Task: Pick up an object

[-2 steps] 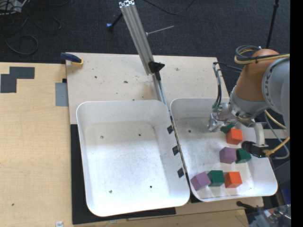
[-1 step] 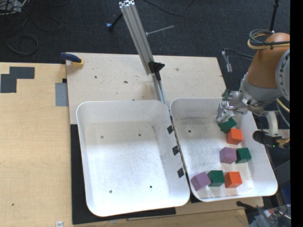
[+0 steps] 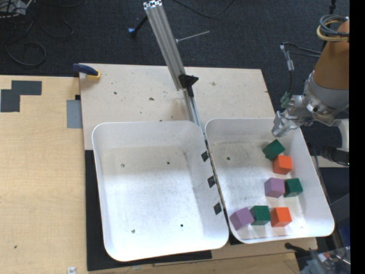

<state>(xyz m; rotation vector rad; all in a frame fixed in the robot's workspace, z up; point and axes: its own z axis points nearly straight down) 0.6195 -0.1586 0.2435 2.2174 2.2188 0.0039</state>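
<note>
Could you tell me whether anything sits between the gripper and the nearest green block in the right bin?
Nothing visible does. The gripper hangs at the far edge of the right bin, and the nearest green block lies just below it in the camera view, with bare white floor between.

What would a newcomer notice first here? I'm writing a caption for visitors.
The bright blocks clustered in the right bin: a green block and an orange block near the top, with purple, green and orange ones below. The gripper hangs just above that green block, at the bin's far right corner. The left bin lies alongside.

three green blocks; two orange blocks; two purple blocks, seemingly; two white bins
</note>
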